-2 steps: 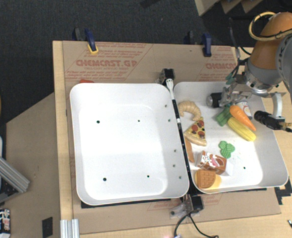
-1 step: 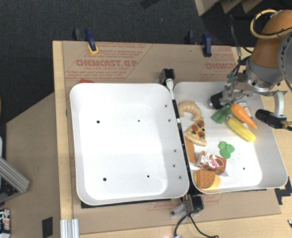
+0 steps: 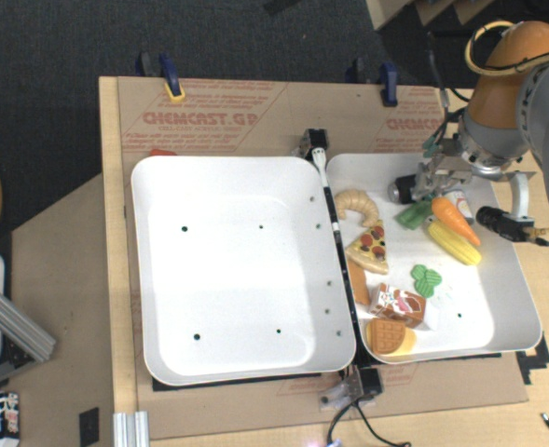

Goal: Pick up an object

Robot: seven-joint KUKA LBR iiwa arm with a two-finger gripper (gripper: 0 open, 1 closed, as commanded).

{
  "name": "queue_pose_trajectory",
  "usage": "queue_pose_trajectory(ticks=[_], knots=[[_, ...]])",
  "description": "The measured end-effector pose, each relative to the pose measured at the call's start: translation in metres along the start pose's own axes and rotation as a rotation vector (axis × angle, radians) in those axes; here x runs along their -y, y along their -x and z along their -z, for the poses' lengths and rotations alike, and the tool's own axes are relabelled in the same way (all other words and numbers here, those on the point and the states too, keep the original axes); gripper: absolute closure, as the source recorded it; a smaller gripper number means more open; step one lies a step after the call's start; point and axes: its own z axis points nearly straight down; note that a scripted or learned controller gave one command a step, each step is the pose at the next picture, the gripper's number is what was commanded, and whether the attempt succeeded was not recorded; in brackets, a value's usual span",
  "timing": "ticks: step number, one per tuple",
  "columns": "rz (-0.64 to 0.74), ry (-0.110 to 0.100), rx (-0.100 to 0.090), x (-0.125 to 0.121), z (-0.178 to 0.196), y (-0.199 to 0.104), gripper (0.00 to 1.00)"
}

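The right bin [image 3: 507, 305] holds toy food. A tan croissant [image 3: 355, 202] lies at its far left, with a pizza slice [image 3: 371, 248] below it. Further down are a red and white packet [image 3: 400, 303], a round orange cookie [image 3: 391, 337] and a small green leaf piece [image 3: 427, 279]. An orange carrot [image 3: 454, 217] with a green top [image 3: 414, 215] and a yellow corn cob [image 3: 454, 243] lie near the bin's far right. My gripper [image 3: 434, 181] hangs low over the carrot's green top at the bin's far edge; how its tips stand is hidden.
The left bin [image 3: 162, 250] lies beside the right one, on a cardboard sheet [image 3: 255, 110] clamped at the back. The arm's orange band [image 3: 521, 49] and grey wrist stand over the right bin's far right corner. A black cable [image 3: 507, 222] trails there.
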Motion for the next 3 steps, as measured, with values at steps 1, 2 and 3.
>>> queue_pose_trajectory(ticks=[1,2,3], knots=[[0.001,0.021,-0.005,0.070,0.052,-0.034,1.00],[0.000,0.034,0.002,0.046,0.128,0.004,1.00],[-0.003,0.024,-0.002,0.096,0.150,0.058,1.00]])
